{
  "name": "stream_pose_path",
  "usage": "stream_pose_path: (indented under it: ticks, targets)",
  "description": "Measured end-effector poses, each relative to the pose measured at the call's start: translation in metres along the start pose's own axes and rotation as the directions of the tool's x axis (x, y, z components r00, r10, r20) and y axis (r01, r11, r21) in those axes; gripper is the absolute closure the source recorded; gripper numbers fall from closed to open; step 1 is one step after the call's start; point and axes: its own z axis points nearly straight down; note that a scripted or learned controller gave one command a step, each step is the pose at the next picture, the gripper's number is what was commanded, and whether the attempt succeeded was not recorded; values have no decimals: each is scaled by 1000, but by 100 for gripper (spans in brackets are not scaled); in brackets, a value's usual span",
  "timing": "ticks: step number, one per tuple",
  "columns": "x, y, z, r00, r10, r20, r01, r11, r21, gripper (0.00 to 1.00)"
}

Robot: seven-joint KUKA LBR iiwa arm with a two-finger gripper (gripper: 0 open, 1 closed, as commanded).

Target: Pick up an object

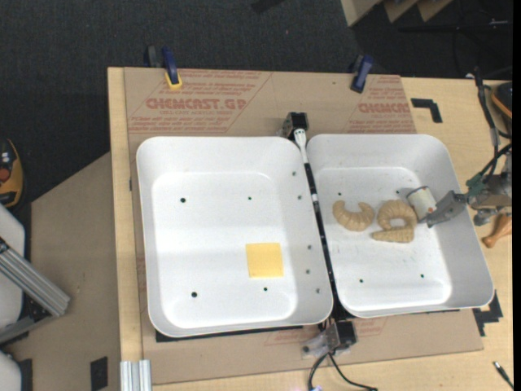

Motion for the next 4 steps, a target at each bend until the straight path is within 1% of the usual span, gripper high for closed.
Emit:
stream_pose_path:
  ticks: [1, 2, 3, 4]
  targets:
    - [3, 9, 147, 1000, 0, -4, 0, 1000, 8, 0]
    - [-7, 56, 147, 1000, -2, 3, 2, 1000, -5, 0]
    - [8, 87, 146, 1000, -2, 2, 2, 1000, -4, 0]
    - [-26, 106, 147, 1000, 0, -10, 0, 1000, 4, 0]
